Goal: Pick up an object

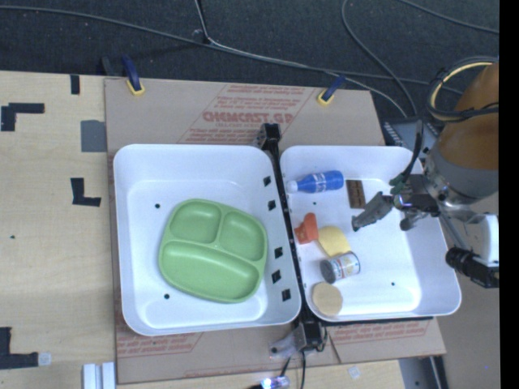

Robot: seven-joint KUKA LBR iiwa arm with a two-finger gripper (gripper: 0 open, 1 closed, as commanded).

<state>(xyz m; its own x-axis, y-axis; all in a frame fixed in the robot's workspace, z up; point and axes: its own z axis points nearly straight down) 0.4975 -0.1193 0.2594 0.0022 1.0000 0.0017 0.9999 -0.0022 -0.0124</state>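
Objects are sitting bunched along the right bin's [438,298] left edge — blue bottle [318,182], orange piece [306,230], yellow lump [332,239], small jar [340,267], tan disc [328,299] — so the gripper [389,209] is hovering mid-bin beside them, fingers spread, gripping nothing.
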